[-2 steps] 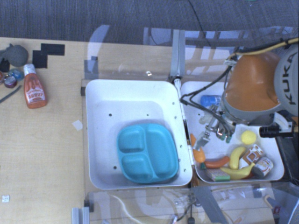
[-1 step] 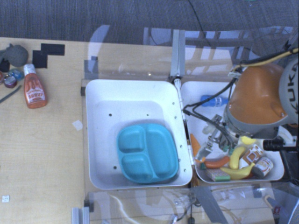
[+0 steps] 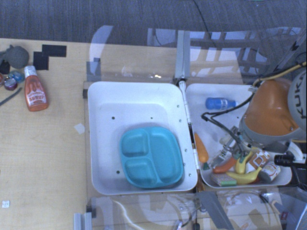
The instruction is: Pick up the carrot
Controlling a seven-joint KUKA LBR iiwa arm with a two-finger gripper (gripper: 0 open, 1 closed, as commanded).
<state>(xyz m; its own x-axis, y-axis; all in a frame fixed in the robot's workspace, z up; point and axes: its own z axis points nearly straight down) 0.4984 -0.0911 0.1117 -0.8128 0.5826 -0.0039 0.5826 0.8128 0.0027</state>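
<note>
In the right bin [image 3: 225, 92], near edge: gripper [image 3: 229, 152] low over a clutter, finger spread not discernible | left wall: one carrot [image 3: 201, 150], lying free | arm [image 3: 271, 111], orange band, cut off right, hides bin's right side | one banana [image 3: 244, 175], one blue bottle [image 3: 219, 103] | left bin [image 3: 110, 104]: one teal plate [image 3: 151, 156]

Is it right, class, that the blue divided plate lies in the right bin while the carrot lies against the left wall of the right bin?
Not quite. In the camera view the blue divided plate lies in the left bin, not the right bin. The carrot does lie against the right bin's left wall.
</note>
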